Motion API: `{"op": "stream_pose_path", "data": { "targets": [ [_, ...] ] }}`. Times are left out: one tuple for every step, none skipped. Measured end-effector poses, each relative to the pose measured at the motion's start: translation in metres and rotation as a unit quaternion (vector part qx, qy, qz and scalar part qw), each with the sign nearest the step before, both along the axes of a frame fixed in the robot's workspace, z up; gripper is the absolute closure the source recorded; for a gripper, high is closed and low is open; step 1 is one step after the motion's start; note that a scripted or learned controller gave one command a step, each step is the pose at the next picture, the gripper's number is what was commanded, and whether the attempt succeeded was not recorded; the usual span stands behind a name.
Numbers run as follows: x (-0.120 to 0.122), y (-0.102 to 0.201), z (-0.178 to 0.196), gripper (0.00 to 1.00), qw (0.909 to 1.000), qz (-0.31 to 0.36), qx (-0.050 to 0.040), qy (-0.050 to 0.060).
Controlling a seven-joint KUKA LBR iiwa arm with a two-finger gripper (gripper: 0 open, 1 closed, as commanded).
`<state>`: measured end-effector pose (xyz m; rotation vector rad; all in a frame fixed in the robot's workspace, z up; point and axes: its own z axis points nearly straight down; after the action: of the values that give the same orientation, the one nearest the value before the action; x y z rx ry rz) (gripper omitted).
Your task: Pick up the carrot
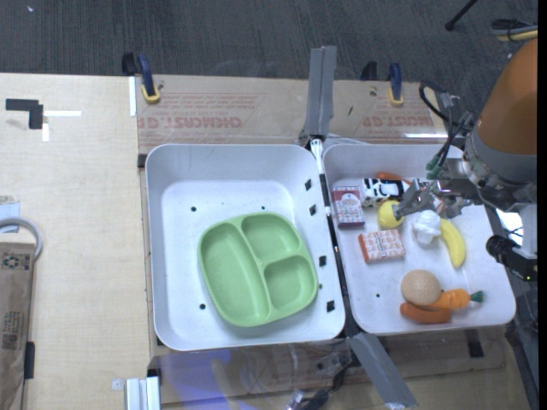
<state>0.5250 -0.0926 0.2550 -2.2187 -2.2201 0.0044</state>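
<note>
Two shallow white bins sit side by side on the bench. Left bin (171, 229): holds one green divided plate (259, 268) with three compartments, set at a slant near the bin's middle. Right bin (359, 306): crowded with small items.

Carrot (454, 298): orange with a green stub at its right end, lying near the front right corner of the right bin. Its left end touches a tan egg-shaped ball (420, 287). An orange sausage-shaped piece (425, 313) lies just in front of both, along the ball's lower edge.

Other contents of the right bin: a red-and-white small box (348, 206) near the left wall; a pinkish cracker-like packet (381, 246) just below and to its right; a black-and-white item (376, 186) at the back, too small to identify; a yellow round fruit, possibly a lemon (389, 214); a white crumpled lump (426, 226); a banana (453, 242) lying lengthwise to the right of the lump.

Arm (513, 101) reaches in from the right, orange band visible above the wrist. Gripper (425, 202) sits over the back half of the right bin, above the lemon and white lump, well apart from the carrot. Whether it is apart or together cannot be told; the metal parts blur into the clutter beneath. Nothing is visibly clamped in it.

Cardboard sheet (256, 109) with red print lies behind the bins, clamped at two points.
</note>
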Motion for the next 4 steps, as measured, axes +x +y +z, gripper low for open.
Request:
{"op": "stream_pose_path", "data": {
  "targets": [
    [-0.041, -0.055, -0.046, 0.00, 0.9998, -0.018, 0.0001, 0.000],
    [-0.048, -0.123, -0.107, 0.00, 0.9890, -0.148, 0.0002, 0.000],
    [-0.048, -0.120, -0.143, 0.00, 0.9996, -0.029, 0.0020, 0.000],
    [-0.043, -0.103, -0.116, 0.00, 1.0000, -0.009, 0.0000, -0.002]
  ]
}}
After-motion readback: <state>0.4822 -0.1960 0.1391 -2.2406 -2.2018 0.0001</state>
